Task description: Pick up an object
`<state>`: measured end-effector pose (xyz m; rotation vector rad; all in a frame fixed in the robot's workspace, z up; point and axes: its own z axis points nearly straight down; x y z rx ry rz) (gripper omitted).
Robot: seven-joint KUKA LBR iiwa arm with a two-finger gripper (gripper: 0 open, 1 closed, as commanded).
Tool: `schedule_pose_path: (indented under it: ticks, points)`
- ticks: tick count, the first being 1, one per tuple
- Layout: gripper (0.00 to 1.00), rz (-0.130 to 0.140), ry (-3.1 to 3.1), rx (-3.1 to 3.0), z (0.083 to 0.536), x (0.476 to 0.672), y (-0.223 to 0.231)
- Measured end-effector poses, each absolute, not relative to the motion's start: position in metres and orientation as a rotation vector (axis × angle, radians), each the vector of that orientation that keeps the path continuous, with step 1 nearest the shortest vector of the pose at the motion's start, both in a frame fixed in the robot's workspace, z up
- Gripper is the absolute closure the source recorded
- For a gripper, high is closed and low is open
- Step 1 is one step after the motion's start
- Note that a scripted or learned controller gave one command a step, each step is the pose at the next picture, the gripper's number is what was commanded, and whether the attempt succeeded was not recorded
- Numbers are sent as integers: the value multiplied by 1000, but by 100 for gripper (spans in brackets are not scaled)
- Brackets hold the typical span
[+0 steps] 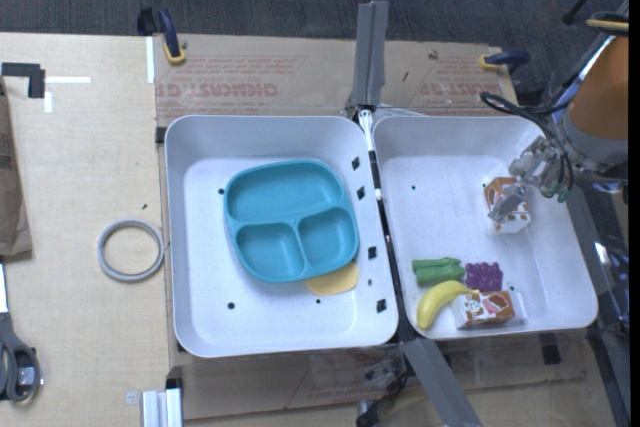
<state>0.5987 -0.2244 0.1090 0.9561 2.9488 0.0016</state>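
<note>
Now the hand sits low over the right bin, near that bin's far right corner, with the grey arm behind it coming in from the right edge. Just below and to the left of the hand, touching its fingers, is a small orange-and-white carton; whether the hand is gripping it, or is open or closed at all, I cannot tell from this angle. Further toward the camera from the hand, along the near side of the same bin, lie a green pepper, a bunch of purple grapes, a banana and a second small carton, clustered close together. Well off to the hand's left, the other bin holds a blue divided plate with a yellow piece poking out beneath its near edge. Farther left again, on the tabletop, rests a roll of tape.
</note>
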Motion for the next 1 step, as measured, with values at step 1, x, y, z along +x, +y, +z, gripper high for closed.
schedule_pose_path:
  ticks: [1]
  points:
    - [0, 1, 2858, 1294, 93, 609, -222]
